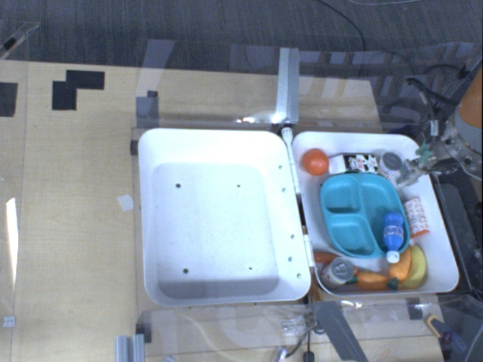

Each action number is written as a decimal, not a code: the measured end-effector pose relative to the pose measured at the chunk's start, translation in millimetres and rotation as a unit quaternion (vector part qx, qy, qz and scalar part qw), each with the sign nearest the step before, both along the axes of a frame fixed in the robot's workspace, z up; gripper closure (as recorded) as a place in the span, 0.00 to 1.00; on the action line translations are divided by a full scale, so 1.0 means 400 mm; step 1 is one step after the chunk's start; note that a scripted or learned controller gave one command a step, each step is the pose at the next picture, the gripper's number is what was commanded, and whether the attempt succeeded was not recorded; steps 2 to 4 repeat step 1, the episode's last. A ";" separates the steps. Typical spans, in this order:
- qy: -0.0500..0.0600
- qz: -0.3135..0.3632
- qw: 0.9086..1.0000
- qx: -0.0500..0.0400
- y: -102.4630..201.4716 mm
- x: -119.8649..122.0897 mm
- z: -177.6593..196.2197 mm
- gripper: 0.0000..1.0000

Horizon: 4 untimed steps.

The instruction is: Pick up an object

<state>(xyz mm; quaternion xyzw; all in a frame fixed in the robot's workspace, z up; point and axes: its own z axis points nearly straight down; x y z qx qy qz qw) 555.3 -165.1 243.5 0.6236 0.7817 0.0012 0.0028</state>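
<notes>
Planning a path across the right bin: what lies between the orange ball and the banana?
In the camera view, the blue divided tray lies between the orange ball and the banana, with a small blue bottle resting on its near corner.

Two shallow white plastic bins, the left one (215, 217) and the right one (445, 266), are seen on a pale wooden bench (68, 225) marked with black blocks (75, 87). In the right bin a turquoise divided plastic tray (355, 219), an orange round ball (315, 161) and a yellow banana (416, 266) are found. A small blue bottle with a white cap (393, 236) and an orange carrot with a green end (373, 280) are also seen.
</notes>
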 end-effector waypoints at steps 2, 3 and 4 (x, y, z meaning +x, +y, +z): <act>0.000 -0.012 1.000 0.000 0.014 -0.139 -0.010 1.00; 0.000 -0.012 1.000 0.000 0.014 -0.139 -0.010 1.00; 0.000 -0.012 1.000 0.000 0.014 -0.139 -0.010 1.00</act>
